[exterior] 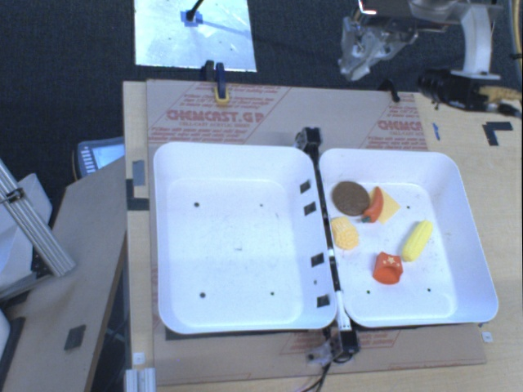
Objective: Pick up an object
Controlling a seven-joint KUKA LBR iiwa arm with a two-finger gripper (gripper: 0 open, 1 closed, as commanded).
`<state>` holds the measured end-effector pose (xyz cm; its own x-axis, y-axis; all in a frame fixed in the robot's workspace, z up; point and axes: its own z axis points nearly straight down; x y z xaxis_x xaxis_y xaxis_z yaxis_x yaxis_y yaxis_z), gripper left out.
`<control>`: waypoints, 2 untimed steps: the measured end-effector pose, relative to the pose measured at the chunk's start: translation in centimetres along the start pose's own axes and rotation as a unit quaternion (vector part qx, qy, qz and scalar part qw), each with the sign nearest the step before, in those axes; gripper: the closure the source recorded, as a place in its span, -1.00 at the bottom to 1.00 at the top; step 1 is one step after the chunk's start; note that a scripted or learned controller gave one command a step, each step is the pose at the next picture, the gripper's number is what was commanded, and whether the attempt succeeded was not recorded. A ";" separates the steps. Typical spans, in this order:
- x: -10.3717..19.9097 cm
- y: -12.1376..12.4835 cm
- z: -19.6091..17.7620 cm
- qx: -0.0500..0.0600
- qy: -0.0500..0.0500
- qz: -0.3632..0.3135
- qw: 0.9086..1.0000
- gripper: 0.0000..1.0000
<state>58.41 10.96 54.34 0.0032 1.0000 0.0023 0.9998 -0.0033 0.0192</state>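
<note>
Red pepper (387,269) was pictured nearest in the right bin (470,219); jaws (359,55), state undeterminable, were best lowered squarely over one piece.

Left bin (237,243): floor bare, open from above. Right bin (441,292): items bunched by the divider (323,219) — brown disc (350,197), orange wedge (374,206), yellow cob (417,240), red piece (387,269). Room along its near and right walls.
</note>
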 end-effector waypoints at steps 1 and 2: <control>4.9 4.5 18.4 0.016 -0.002 -0.004 1.000 1.00; -4.4 -0.5 3.1 0.001 -0.001 0.002 1.000 1.00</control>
<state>57.95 6.55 51.22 0.0075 1.0000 0.0004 0.9998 -0.0075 0.0164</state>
